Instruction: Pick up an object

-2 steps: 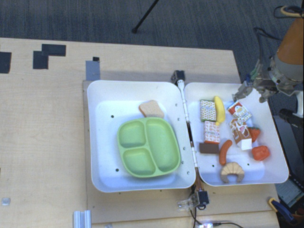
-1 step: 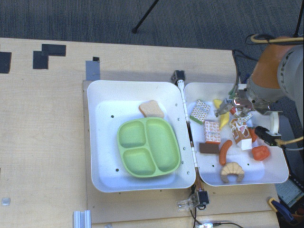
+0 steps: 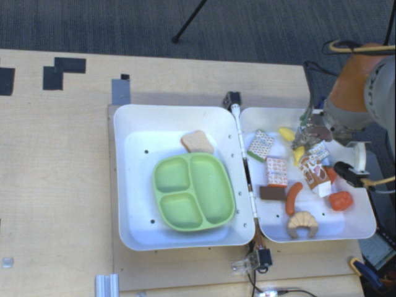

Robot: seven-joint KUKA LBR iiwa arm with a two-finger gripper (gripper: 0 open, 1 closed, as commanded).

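My gripper (image 3: 307,135) hangs over the upper right part of the right bin (image 3: 359,231), the grey arm with its orange band (image 3: 349,85) reaching in from the right. Directly under and beside it lie a yellow banana-like piece (image 3: 286,133), a second yellow piece (image 3: 299,155) and a small blue-and-white carton (image 3: 318,153). Whether anything is between its tips is hidden by the wrist.
The right bin also holds a green patterned box (image 3: 260,145), a pink-and-white box (image 3: 276,170), a chocolate bar (image 3: 272,193), a sausage (image 3: 293,197), a croissant (image 3: 302,223), a brown carton (image 3: 317,178) and a tomato (image 3: 340,200). In the left bin (image 3: 127,166) are a green divided plate (image 3: 193,192) and a bread slice (image 3: 197,142).
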